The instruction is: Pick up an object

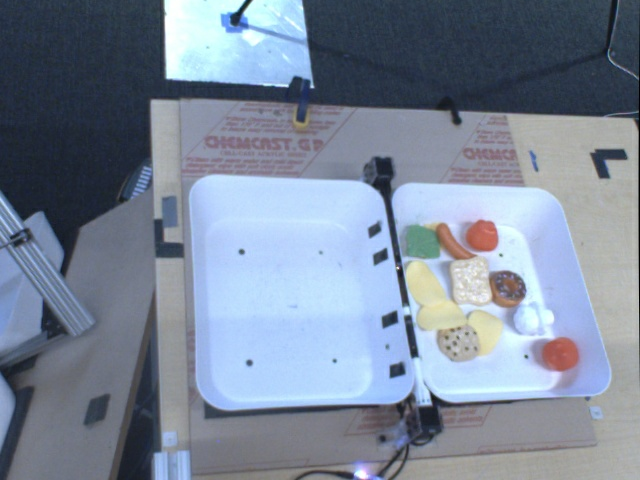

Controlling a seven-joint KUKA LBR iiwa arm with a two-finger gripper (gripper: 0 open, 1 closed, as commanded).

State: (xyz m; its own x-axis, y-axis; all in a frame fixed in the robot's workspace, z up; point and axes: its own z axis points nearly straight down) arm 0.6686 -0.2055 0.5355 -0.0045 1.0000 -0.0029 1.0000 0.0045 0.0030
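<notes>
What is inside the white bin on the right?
The right bin holds play food: a green piece, a sausage, two red tomatoes, a cracker, a donut, a cookie and yellow slices. Overlapping pieces hide what lies beneath them.

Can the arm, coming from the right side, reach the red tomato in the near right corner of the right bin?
Probably yes. The red tomato lies alone near the right bin's rim, apart from the other food, with nothing above it.

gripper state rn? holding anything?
Gripper: cannot be told from this frame. The toy food all lies in the right bin, nothing lifted.
</notes>
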